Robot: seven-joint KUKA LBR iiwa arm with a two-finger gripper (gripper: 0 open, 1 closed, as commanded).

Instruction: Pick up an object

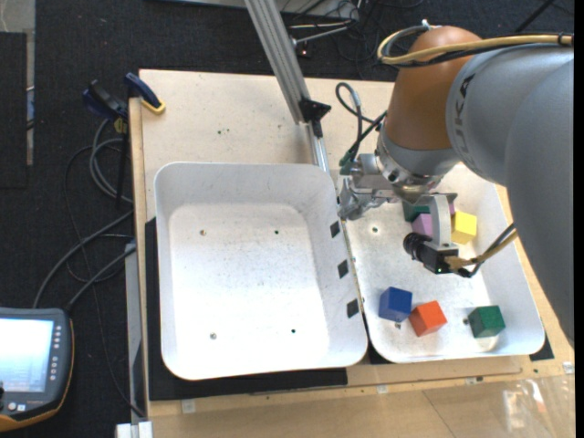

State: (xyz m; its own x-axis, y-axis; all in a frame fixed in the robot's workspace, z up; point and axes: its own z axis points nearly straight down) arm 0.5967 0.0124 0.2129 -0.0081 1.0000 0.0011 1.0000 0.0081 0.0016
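We see the gripper (351,206) low over the far left corner of the right bin (522,331), close to the wall it shares with the left bin (237,272), and we cannot tell from this slant whether it is released or clenched; nothing shows in its grasp. Every candidate lies in the right bin, away from that shared wall, so in our judgement the coming move turns on travelling toward the view's right and toward the near rim. The purple block (422,217) is nearest, just to the view's right of the gripper, though the arm (511,108) partly covers it. The yellow cube (464,225) sits just beyond it. Nearer the bin's front edge, the blue cube (395,304) and orange cube (428,318) stand touching or nearly so, with the green cube (485,320) apart near the right corner. We think the blue cube is the cleanest target. It lies almost straight toward the near rim from the gripper, and its side away from the orange cube is free.
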